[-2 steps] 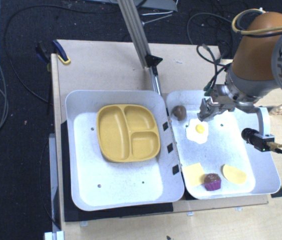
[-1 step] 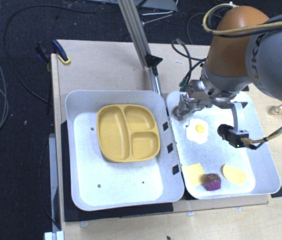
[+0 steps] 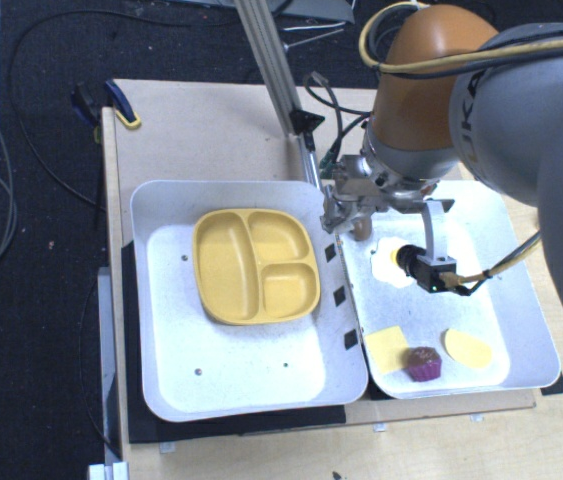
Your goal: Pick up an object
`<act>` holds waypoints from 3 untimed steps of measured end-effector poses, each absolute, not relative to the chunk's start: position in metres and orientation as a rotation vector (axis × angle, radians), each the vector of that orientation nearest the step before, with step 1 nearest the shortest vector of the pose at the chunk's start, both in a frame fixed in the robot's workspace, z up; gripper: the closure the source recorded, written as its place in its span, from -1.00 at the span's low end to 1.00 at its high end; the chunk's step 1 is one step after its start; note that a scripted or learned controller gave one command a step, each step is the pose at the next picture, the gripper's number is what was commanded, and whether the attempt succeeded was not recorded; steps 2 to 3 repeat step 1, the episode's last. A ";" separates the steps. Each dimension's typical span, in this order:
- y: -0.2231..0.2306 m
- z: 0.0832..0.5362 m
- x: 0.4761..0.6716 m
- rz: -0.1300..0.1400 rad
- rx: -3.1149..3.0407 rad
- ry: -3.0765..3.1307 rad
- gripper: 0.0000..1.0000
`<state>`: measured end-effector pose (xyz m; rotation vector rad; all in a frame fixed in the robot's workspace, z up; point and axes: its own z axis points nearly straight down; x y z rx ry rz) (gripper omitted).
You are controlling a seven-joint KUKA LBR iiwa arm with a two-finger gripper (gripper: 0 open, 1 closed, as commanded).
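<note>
Hand (image 3: 361, 230) beside flat white-and-yellow fried egg (image 3: 393, 264).

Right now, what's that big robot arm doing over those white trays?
The arm's gripper hangs over the right bin, near its back left corner. That bin holds a fried egg toy, a yellow square, a purple piece and a yellow slice. The left bin holds a yellow divided plate. Nothing looks grabbed yet.
</note>
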<state>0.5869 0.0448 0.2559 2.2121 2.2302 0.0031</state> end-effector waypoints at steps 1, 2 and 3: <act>0.092 0.255 0.592 0.003 2.212 2.230 1.00; 0.092 0.255 0.592 0.003 2.212 2.230 1.00; 0.092 0.255 0.592 0.003 2.212 2.230 1.00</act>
